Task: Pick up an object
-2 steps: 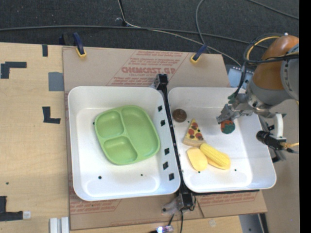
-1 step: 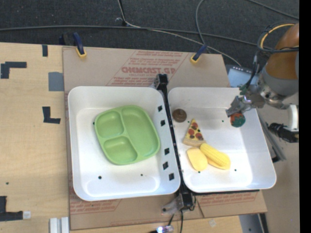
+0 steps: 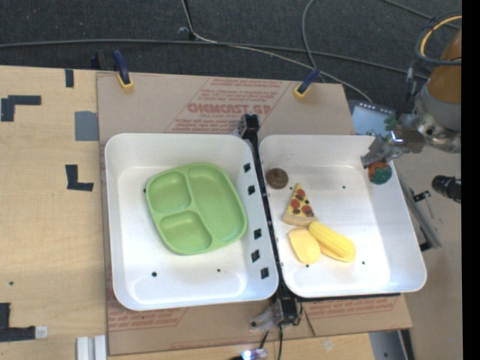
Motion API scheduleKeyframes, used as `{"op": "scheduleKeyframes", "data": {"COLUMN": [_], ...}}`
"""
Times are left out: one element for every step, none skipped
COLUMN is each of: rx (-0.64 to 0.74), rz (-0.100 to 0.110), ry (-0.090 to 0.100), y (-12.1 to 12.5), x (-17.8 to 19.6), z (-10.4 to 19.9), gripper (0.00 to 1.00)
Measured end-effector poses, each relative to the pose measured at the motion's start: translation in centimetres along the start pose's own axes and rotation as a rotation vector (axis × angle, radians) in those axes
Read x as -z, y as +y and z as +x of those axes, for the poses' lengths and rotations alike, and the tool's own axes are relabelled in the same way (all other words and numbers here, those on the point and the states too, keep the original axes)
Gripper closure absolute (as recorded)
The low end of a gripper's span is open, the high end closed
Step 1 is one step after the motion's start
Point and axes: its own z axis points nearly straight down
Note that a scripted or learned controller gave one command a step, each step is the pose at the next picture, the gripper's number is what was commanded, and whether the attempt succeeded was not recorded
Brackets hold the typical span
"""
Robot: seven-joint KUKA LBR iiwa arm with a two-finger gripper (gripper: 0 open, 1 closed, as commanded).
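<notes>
**Gripper at the right bin's far right rim, a small toy at its tip**

Look to the right of your view: the arm (image 3: 442, 88) reaches in there, and its gripper (image 3: 380, 158) sits over the far right rim of the right bin (image 3: 390, 276). Right at the gripper's tip you see a small red-and-green toy (image 3: 380, 173), sitting at the bin's edge. The toy touches or nearly touches the tip, but you cannot tell from this angle whether it is pinched between the fingers, nor how wide they stand apart.

Inside the right bin you have four more things. A brown ball (image 3: 277, 177) lies near the divider (image 3: 257, 201) between the two bins, toward the far side. Just beside it, nearer to you, lies a pizza slice (image 3: 299, 205), its point toward the far side. Below that, a pale yellow piece (image 3: 303, 247) and a corn cob (image 3: 333, 241) lie touching side by side, the cob on the right and slanted.

In the left bin (image 3: 124, 268) a green plate (image 3: 196, 208) with three compartments lies flat near the middle, tilted a little in plan.

Both bins rest on a cardboard sheet (image 3: 225, 103), held at its far edge by two clamps (image 3: 123, 76), on the wooden bench (image 3: 45, 216). Cables (image 3: 225, 45) run across the dark floor behind.
</notes>
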Motion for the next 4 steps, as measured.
{"op": "scheduleKeyframes", "data": {"rx": [0.005,0.006,0.005,0.006], "rz": [0.005,0.004,0.006,0.005], "ry": [0.003,0.004,0.003,0.004], "y": [0.4,0.8,1.2,0.5], "x": [-0.9,-0.2,-1.6,-0.9], "z": [6.2,12.1,17.6,23.1], "gripper": [1.0,1.0,1.0,1.0]}}
